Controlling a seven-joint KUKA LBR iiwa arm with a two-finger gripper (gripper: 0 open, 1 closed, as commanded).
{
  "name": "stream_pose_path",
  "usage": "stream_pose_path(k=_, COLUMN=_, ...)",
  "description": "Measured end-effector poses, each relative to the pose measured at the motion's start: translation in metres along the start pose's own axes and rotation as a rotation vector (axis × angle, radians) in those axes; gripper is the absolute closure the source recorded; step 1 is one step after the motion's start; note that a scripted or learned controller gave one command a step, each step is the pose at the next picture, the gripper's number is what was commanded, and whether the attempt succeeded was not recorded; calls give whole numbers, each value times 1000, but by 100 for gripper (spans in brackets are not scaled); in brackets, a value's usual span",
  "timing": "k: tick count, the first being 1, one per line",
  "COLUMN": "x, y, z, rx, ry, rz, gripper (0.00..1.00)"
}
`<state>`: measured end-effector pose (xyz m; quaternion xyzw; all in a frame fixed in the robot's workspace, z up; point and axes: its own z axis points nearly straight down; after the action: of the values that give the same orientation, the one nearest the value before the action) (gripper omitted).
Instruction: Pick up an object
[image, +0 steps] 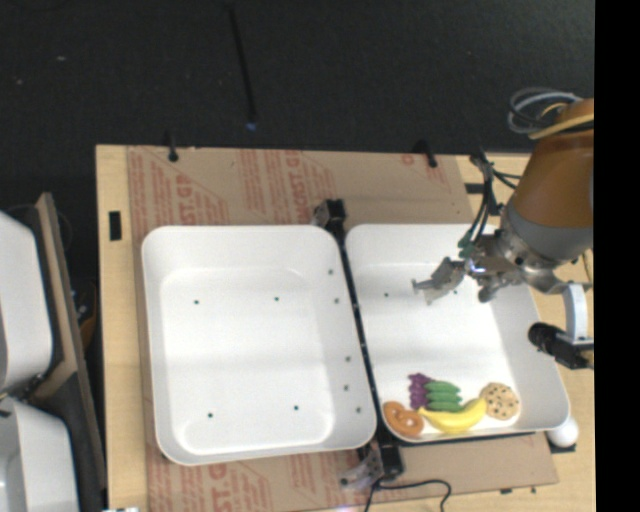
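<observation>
Gripper (452, 280) sits over the upper part of the right bin (400, 320), reaching in from the right; arm (555, 195) w/ orange band above the wrist is at the frame's right side. We see two grey fingers (432, 286) pointing left and down, spread apart, nothing between them.

Objs all lie in the near corner of the right bin, well apart from the gripper:
- purple grapes (420, 384) w/ a green piece (444, 392) beside them
- yellow banana (455, 415) just below, touching or nearly touching the green piece
- orange donut-like ring (402, 420) to the banana's left
- choc-chip cookie (501, 401) to the banana's right

We cannot tell exactly which items touch; cluster is tight.

Left bin (250, 340) sits beside the right one, the two separated by a dark strip (355, 320). Both rest on a cardboard-covered bench (240, 190) w/ red print.
</observation>
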<state>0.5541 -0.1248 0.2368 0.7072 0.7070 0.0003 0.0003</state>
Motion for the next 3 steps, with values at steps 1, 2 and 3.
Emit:
stream_pose_path(k=1, x=-7, y=-8, z=50, rx=5, ry=0, rz=1, gripper=0)
stream_pose_path(k=2, x=0, y=-14, z=108, rx=5, ry=1, rz=0, gripper=0)
stream_pose_path(k=3, x=-1, y=-15, z=137, rx=3, ry=0, rz=0, gripper=0)
